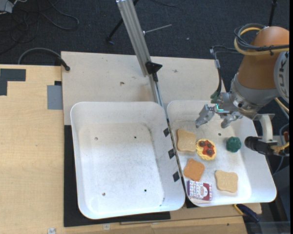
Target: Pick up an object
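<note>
Nearest the camera, at the front of the right bin (263,191), a red-and-white packet (199,190) and a toast slice (226,181) are seen lying flat. Just behind them an orange cracker (194,169) is set, then a small pizza (206,148) touching a second slice of bread (186,141), with a green ball (233,144) lying apart to the right. Nothing has been lifted yet. The pincer (216,118) is held above the bin's bare rear part, its fingers spread and nothing between them, so the descent, the closing and the lift are all judged to be left. The pizza and the ball lie nearest it. The left bin (117,160) is marked by a few dark specks. Both bins are carried by a pale tabletop (24,145); beyond it, a slanting aluminium rail (135,35) and cables on dark carpet (185,13) are seen.
</note>
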Controlling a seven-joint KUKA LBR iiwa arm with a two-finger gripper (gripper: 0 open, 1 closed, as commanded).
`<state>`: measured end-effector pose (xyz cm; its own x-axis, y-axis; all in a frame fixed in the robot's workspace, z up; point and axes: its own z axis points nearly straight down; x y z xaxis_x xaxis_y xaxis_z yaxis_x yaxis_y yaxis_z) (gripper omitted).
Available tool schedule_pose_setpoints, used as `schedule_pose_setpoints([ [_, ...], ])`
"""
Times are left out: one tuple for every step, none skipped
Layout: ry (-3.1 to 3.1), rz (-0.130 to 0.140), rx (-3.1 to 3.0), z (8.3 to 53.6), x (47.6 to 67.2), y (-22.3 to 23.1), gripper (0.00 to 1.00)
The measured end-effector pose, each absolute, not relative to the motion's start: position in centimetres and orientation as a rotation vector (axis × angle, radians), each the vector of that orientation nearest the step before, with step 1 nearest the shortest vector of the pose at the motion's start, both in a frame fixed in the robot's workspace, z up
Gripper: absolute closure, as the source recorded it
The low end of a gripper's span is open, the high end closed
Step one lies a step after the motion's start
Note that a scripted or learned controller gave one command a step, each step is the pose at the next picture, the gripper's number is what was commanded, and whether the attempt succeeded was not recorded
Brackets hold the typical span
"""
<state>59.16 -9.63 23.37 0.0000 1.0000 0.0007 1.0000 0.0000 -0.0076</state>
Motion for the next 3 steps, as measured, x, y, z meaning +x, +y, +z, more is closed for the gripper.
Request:
schedule_pose_setpoints([
  [-2.216,0.013,-2.213,18.6,59.3,-9.8,0.0],
  [-2.214,0.014,-2.212,11.8,58.9,-9.9,0.0],
  [-2.226,-0.004,-2.229,9.8,59.4,-10.1,0.0],
])
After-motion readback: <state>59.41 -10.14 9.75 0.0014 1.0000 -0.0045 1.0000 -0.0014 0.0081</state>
